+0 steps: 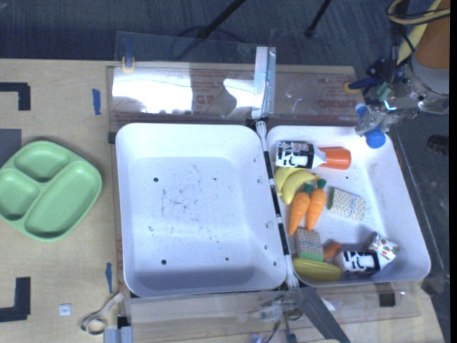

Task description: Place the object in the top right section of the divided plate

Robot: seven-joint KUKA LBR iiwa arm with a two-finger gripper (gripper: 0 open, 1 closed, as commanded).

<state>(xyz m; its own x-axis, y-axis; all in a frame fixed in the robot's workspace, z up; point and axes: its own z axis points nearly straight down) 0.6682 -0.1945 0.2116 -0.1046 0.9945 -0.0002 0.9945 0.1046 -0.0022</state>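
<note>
The green divided plate (91,168) lies on the bench at the far left, outside both bins, with two small sections and one long one, all bare. My gripper (373,125) hangs over the far right corner of the right bin (407,206), with blue parts at its tip. It is well above and behind the toys, and nothing shows in its grasp. Below it in the right bin lie a bottle with an orange cap (318,156), yellow bananas (289,181) and two carrots (307,206).
The right bin also holds a patterned pouch (347,204), a small sponge block (309,241), a yellow-green toy (317,269), a black-and-white bottle (359,261) and a small carton (385,247). The left bin (193,206) lies between the toys and the plate.
</note>
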